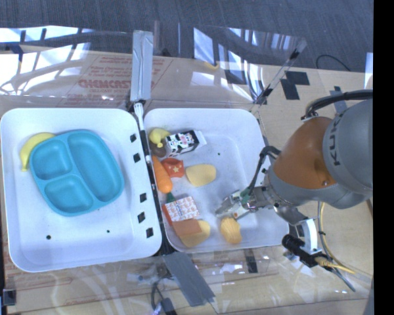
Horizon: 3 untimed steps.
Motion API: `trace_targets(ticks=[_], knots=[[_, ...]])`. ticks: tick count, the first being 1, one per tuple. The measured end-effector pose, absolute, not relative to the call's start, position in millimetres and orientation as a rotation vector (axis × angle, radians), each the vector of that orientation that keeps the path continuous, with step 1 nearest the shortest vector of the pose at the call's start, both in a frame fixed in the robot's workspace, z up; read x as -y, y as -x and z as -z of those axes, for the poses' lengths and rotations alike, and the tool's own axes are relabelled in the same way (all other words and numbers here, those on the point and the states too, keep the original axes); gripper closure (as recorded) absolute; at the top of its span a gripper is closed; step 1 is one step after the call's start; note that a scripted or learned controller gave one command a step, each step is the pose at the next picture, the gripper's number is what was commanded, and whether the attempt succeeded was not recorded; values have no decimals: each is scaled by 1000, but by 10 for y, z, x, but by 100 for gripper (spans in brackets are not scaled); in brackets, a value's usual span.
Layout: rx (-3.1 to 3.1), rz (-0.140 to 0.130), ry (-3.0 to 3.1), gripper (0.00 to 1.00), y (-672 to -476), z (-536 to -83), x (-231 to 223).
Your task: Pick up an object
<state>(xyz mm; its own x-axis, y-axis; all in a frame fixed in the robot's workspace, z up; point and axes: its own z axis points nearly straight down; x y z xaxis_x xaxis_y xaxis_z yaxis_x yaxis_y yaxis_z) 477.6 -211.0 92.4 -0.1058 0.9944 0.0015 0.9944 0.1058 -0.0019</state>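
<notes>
- Nearest the bench's front edge, the right bin [249, 126] holds a yellow potato-like piece [230, 230] by its near wall, just beside an orange wedge [193, 231] and a red-and-white carton [181, 209]
- The gripper [231, 205] hangs just above and left of that yellow piece, at the end of the grey arm [328, 166] reaching in from the right; whether its tips are apart or together I cannot tell, and nothing is seen between them
- The toys crowd the bin's left wall, which probably leaves the yellow piece, out in open floor, the easiest pick
- Further back lie a pale yellow lump [201, 174], a carrot [161, 176], a red strawberry-like piece [173, 168], a black-and-white cow-print carton [182, 141] and a small banana [157, 135]; eight things in this bin by my count
- The left bin [26, 241] holds two things: one blue divided plate [75, 169] and one banana [31, 146] tucked under the plate's far-left rim
</notes>
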Motion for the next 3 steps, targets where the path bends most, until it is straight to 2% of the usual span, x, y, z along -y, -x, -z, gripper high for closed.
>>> trace_targets(ticks=[1, 2, 3], knots=[[2341, -1, 2092, 100, -4788, -1022, 2109], [2331, 1, 2102, 100, -4864, -925, 1953], [2176, 3, 2269, 100, -5266, -2000, 1418]])
